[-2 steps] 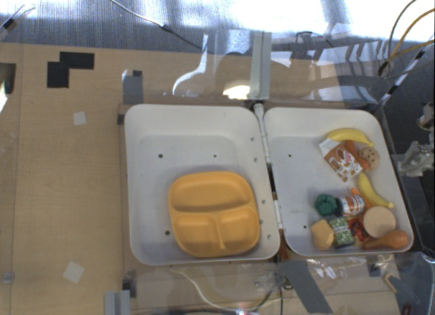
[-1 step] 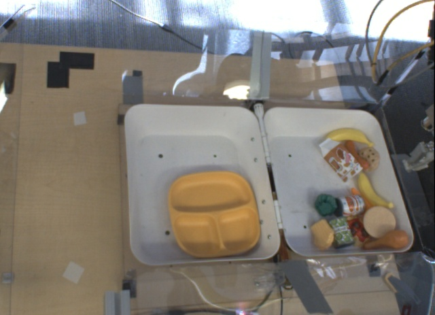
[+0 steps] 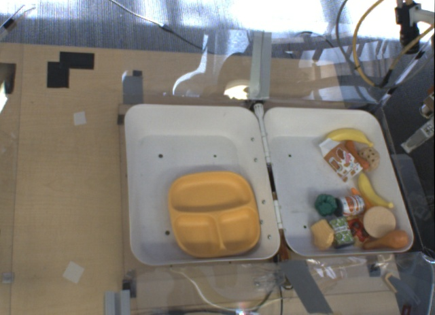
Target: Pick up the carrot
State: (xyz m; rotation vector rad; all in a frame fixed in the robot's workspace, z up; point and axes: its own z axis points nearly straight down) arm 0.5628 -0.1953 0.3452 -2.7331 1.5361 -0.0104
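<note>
Camera view scope: bench (image 3: 61,191) with two white bins side by side, seen from above at a slant.
Left bin (image 3: 149,137): holds a yellow divided plate (image 3: 213,213), nothing else.
Right bin (image 3: 299,164): holds a cluster of toy foods along its far-right side.
Carrot location: judged to be the small orange piece (image 3: 355,151) in the upper right of the right bin, touching a printed carton (image 3: 342,163), just beside a cookie (image 3: 370,156) and below a banana (image 3: 348,135). It is small, so the identification is not certain.
Other orange item: a tan-orange piece (image 3: 389,240) at the bin's lower right corner, a possible confusion.
Gripper state: cannot tell.
Progress: carrot lies in the bin among its neighbours, not lifted.
Remaining: approach, grasp and lift, all still to do.
Risk: tight neighbours may be caught in the grasp.
</note>
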